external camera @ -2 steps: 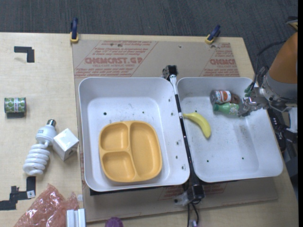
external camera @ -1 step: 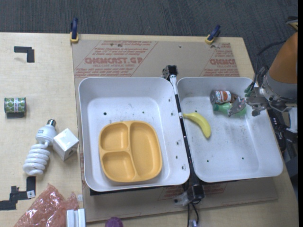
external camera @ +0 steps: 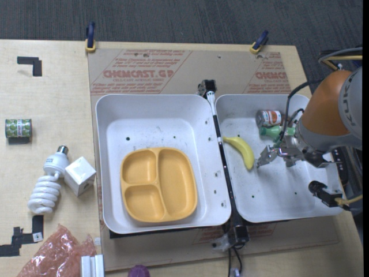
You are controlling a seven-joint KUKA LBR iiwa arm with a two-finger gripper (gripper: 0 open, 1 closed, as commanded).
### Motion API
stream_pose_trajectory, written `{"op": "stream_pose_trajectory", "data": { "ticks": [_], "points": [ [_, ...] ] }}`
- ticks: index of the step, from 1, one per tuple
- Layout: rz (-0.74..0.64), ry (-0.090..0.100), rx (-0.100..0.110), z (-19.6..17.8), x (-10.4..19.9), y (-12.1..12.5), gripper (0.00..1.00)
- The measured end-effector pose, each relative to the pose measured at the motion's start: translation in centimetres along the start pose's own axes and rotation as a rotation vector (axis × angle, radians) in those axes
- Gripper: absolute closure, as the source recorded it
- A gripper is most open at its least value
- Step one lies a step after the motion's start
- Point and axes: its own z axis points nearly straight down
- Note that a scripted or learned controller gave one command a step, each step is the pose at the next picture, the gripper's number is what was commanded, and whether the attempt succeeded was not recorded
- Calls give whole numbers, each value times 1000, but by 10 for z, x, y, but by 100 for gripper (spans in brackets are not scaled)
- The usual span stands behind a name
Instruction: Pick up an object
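Two-finger metal gripper (external camera: pixel 271 155) hovers in right white bin (external camera: pixel 300 203), fingers spread, grasping nothing. Curved yellow banana (external camera: pixel 243 150) lies just beside at its nine o'clock, likely target. Small can (external camera: pixel 268 118) at twelve.

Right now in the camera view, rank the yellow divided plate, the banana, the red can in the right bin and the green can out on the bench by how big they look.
1. yellow divided plate, clearly largest
2. banana
3. red can and green can: they look alike, so I won't rank them.
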Motion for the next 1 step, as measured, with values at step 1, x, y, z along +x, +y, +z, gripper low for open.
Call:
{"op": "stream_pose_trajectory", "data": {
  "ticks": [1],
  "points": [
    [2, -1, -2, -10, -1, 1, 100]
  ]
}}
